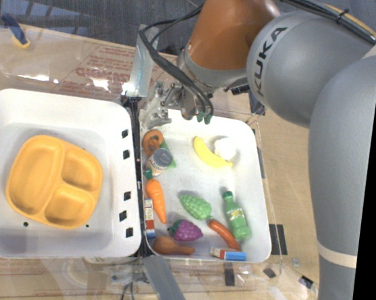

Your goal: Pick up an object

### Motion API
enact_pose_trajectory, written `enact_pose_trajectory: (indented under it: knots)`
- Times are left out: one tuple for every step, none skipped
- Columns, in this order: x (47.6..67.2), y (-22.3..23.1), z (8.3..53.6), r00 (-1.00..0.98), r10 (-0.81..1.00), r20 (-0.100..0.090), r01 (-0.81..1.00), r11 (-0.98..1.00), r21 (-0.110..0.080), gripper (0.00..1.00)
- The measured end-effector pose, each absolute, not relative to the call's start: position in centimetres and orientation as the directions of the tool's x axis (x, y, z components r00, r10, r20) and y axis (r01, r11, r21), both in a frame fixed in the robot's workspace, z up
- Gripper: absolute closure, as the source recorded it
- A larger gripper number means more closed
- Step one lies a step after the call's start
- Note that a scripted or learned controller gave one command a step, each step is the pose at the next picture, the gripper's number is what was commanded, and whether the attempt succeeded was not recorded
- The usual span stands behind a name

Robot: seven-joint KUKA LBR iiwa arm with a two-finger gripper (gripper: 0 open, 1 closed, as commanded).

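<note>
My gripper (183, 110) hangs over the far left corner of the right bin (259, 189), above the toys, under the orange wrist band. Just below it lie a brown ring-shaped toy (152, 139) and a small can (161, 160). A yellow banana (209, 154) and a white ball (226, 148) sit to its right. Farther toward the front are a carrot (157, 199), a green bumpy fruit (195, 206), purple grapes (187, 231) and a green bottle (235, 216). I see nothing held.
The left bin (1, 123) holds a yellow divided plate (55, 180). Along the right bin's front edge lie a brown drumstick (171, 246), a red pepper (222, 233) and a small box (228, 255). The arm's bulk covers the right side.
</note>
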State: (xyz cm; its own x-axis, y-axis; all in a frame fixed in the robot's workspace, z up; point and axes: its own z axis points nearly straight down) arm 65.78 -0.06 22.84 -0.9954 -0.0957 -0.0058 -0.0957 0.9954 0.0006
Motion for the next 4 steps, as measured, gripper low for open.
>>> enact_pose_trajectory:
  knots:
    - [64.6,-6.1,30.1,-0.969,-0.248,-0.009,-0.248,0.969,-0.005,1.00]
    - [65.0,-12.8,21.9,-0.698,-0.716,0.001,-0.716,0.698,0.002,1.00]
    - [64.0,-16.1,29.0,-0.953,-0.303,-0.007,-0.303,0.953,-0.005,1.00]
    - [62.3,-19.3,18.9,-0.821,-0.571,0.003,-0.571,0.821,0.004,1.00]
